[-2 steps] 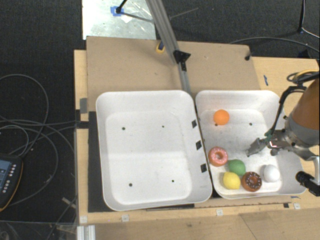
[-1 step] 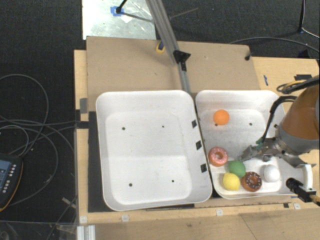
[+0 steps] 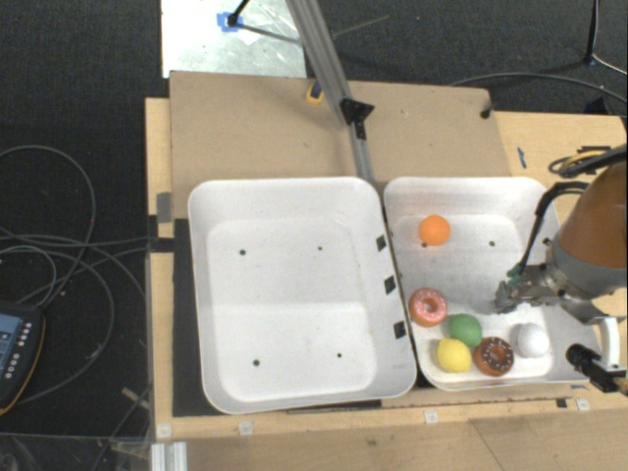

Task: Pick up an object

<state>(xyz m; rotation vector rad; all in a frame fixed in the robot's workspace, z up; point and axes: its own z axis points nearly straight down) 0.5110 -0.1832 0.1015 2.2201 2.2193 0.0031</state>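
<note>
The right bin (image 3: 471, 196) holds several small objects: an orange ball (image 3: 434, 230) near its back, a pink frosted doughnut (image 3: 428, 307), a green ball (image 3: 464, 329), a yellow lemon (image 3: 453, 355), a chocolate doughnut (image 3: 494, 356) and a white ball (image 3: 532, 340) along its front. My gripper (image 3: 517, 293) hangs low over the right side of this bin, just behind the white ball and right of the green ball. The orange-banded wrist (image 3: 594, 238) looms over it.
The left bin (image 3: 289, 292) lies beside the right one, with black clips (image 3: 390, 285) along the shared edge. A grey pole (image 3: 329, 62) slants across the brown bench at the back. Cables trail on the dark floor at left.
</note>
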